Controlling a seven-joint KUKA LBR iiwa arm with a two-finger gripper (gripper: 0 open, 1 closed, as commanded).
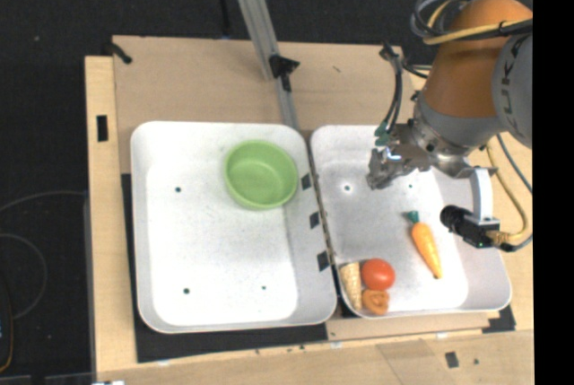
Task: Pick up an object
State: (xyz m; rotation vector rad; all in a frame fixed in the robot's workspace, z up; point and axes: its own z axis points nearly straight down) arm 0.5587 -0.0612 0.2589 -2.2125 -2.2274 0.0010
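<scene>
The right bin (354, 204) holds an orange carrot (426, 247) with a green top, a red tomato (378, 273), a tan bread-like piece (351, 283) and a small orange-brown item (375, 302) at its front edge. A green bowl (261, 174) sits in the left bin (197, 258), near its back right. My gripper (384, 170) hangs over the back middle of the right bin, pointing down and left, well apart from the carrot and tomato. Nothing shows between its fingers.
A grey metal pole (256, 15) slants from the top of the view down to the gap between the bins. A black fitting (466, 226) on cables sticks out from the arm over the right bin's right side. Brown bench board surrounds both bins.
</scene>
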